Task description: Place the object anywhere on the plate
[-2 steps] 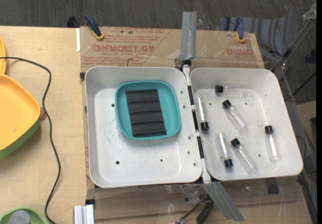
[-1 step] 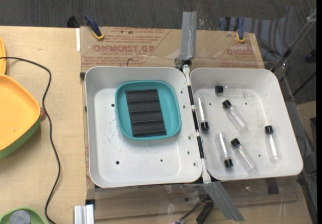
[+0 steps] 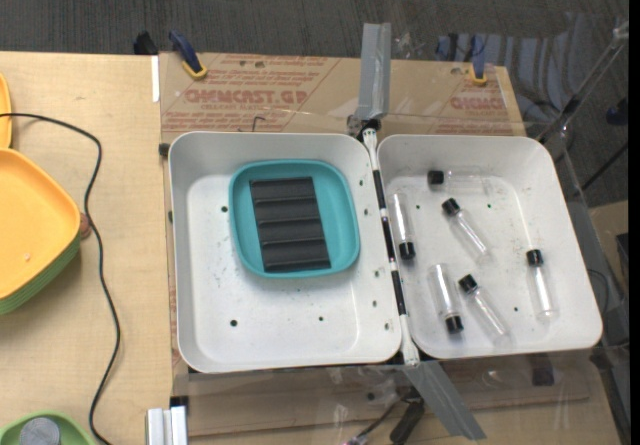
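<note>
About the end effector I cannot tell if it is apart or together, and I see nothing held.

The teal plate [image 3: 243, 225] lies in the left bin [image 3: 205, 273], in its upper middle part. A dark ribbed insert [image 3: 289, 224] with 4 ridges covers the centre of the plate.

The task's things, 6 clear vials with black caps, all lie to the right of the plate, in the right bin [image 3: 572, 263], and none touches the plate. The nearest vial [image 3: 400, 223] lies just right of the plate, along the wall where the 2 bins meet. Further right, 1 vial [image 3: 462, 177] is level with the top edge of the plate, and another [image 3: 466, 228] lies tilted below it. 2 vials [image 3: 446, 299] [image 3: 482, 303] lie close together, lower than the plate. The last vial [image 3: 541, 285] is the farthest right from the plate.

Left of the plate, on the wooden table [image 3: 120, 113], a black cable [image 3: 100, 233] runs past an orange dish [image 3: 35, 223]. Brown cardboard [image 3: 260, 91] shows behind the plate, under the bins.
</note>
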`<state>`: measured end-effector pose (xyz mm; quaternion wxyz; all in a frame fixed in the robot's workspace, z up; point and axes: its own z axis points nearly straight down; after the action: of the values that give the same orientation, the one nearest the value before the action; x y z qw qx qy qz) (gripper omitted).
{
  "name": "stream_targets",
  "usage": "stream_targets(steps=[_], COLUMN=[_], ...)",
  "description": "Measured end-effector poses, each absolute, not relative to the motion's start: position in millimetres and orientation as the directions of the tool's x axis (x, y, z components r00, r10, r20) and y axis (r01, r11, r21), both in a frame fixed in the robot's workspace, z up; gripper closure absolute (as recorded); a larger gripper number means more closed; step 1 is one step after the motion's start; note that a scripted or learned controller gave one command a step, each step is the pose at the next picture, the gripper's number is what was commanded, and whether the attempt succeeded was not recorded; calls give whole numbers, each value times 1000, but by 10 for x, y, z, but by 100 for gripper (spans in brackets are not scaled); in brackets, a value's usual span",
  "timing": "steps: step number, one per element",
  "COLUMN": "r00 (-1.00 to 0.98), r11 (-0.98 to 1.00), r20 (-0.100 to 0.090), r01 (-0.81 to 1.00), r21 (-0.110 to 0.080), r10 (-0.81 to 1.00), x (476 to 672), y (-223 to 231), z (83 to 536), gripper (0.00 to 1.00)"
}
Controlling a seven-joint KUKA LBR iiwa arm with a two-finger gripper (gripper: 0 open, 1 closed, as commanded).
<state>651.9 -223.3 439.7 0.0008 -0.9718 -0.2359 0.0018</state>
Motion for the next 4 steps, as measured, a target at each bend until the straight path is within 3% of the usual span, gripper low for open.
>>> stream_targets(steps=[2, 4], r00=[980, 980], r11=[-980, -980], r20=[-2, -3], r01=[201, 199], r21=[-1, -2], r10=[201, 199], x=[6492, 6527], y=[-2236, -2235], z=[4404, 4401], gripper=[0, 0])
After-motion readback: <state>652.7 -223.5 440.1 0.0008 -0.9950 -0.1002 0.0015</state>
